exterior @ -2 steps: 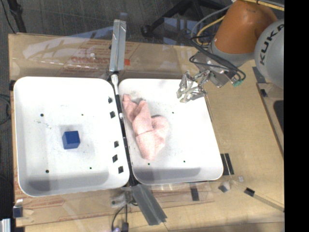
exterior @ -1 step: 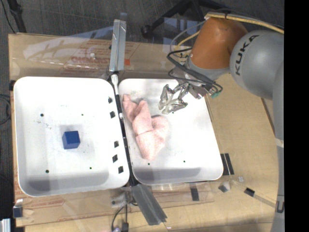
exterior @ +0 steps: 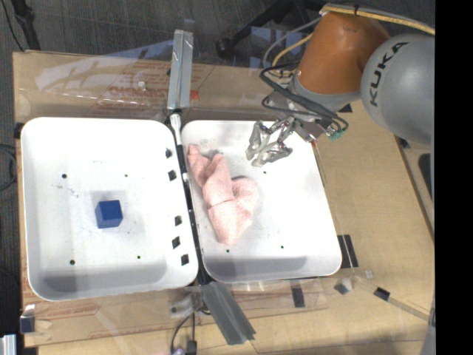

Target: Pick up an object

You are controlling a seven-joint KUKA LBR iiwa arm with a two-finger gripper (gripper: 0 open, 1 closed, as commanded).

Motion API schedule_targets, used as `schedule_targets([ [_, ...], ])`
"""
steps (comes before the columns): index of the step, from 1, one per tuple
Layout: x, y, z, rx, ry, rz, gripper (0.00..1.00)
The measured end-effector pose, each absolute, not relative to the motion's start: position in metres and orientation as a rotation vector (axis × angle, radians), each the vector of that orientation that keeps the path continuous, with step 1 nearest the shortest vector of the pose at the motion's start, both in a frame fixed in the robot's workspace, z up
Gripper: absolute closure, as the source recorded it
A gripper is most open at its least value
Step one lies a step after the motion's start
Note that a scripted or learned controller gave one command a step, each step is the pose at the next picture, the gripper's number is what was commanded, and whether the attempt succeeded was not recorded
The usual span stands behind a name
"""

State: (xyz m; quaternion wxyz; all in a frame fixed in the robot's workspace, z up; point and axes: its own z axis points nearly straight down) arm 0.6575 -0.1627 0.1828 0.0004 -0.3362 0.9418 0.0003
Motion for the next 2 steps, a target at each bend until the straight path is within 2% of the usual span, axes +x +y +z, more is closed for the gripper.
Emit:
schedule_targets([
  [2,0.6597,-0.1614,0.1995,-1.059,2.954,0.004,1.00],
])
